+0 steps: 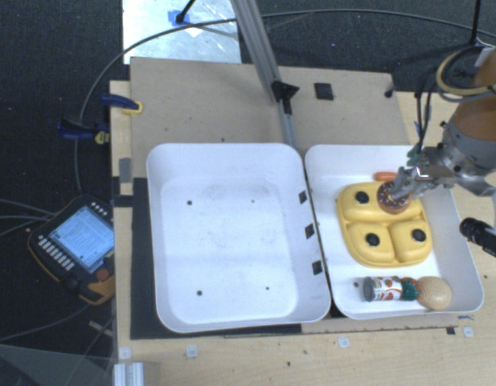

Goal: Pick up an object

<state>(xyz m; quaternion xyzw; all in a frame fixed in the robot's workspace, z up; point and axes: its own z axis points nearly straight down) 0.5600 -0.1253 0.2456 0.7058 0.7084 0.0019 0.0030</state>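
Arm comes in from the right side of the view, grey body with the orange band visible near the top right. Tool is down inside the right bin, sitting over the upper right lobe of the yellow moulded piece. Can't tell from this angle if the tool is apart, together or clamped on anything: the tip is small and merges with a dark reddish round thing directly under it. Whether that round thing is being touched or just overlapped in the view, can't tell.

Right bin contents:
- Yellow moulded piece, roughly four rounded lobes with dark spots on them, lying flat in the middle of the bin.
- Small orange item just beyond the yellow piece, toward the bin's far wall, partly hidden by the tool.
- Small bottle with a red, white and green label, on its side near the front wall, grey cap pointing left.
- Tan egg-shaped object just beside the bottle's right end, touching or nearly so.

Left bin sits side by side with the right one, rims touching along the middle, a few black clips on the shared edge.

Tabletop is brown board. Blue and yellow clamp on its left edge. A teach pendant with lit screen lies on the dark floor to the left. A grey pole runs diagonally from the top down to the bins' far edge.
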